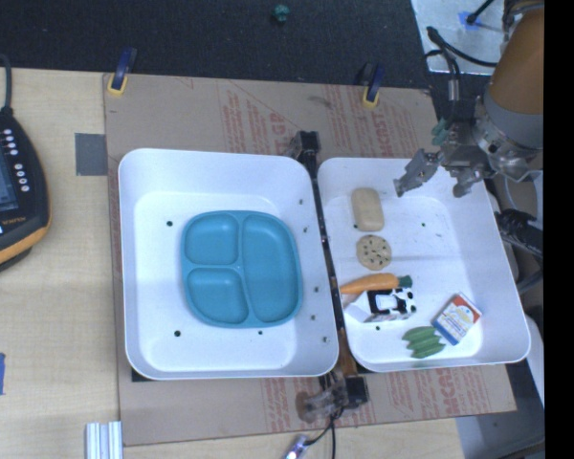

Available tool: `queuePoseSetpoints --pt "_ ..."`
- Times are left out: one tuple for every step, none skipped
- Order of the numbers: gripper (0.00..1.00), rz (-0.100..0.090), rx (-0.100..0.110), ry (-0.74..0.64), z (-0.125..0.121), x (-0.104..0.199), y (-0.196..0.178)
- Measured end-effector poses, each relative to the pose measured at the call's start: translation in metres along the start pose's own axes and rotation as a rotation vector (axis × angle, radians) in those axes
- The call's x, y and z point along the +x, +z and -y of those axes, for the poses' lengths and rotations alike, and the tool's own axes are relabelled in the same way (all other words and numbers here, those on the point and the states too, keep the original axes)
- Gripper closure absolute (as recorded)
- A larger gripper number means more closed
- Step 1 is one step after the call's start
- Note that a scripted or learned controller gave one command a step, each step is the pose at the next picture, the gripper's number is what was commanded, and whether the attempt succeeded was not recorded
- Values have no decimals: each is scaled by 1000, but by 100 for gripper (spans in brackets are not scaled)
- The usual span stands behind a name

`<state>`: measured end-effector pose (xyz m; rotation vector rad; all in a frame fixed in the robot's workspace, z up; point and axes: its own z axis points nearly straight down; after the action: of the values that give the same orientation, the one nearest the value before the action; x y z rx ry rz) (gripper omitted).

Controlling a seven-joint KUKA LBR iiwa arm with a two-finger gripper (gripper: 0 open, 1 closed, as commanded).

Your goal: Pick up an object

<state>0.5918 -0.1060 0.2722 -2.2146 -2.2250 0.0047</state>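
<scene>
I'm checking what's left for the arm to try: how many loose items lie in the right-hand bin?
6. Tan bar at the top, cookie below it, carrot, black-and-white toy, green pods near the front rim, small box at right. Nothing looks stacked.

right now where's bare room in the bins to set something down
Free: left bin floor around the blue divided plate; right bin centre-right, between the bread piece and juice carton. Crowded: carrot, cow toy and green pods along its lower edge.
</scene>
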Motion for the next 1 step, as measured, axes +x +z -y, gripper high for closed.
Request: queuePoseSetpoints --pt "0 1 2 0 -14 16 82"
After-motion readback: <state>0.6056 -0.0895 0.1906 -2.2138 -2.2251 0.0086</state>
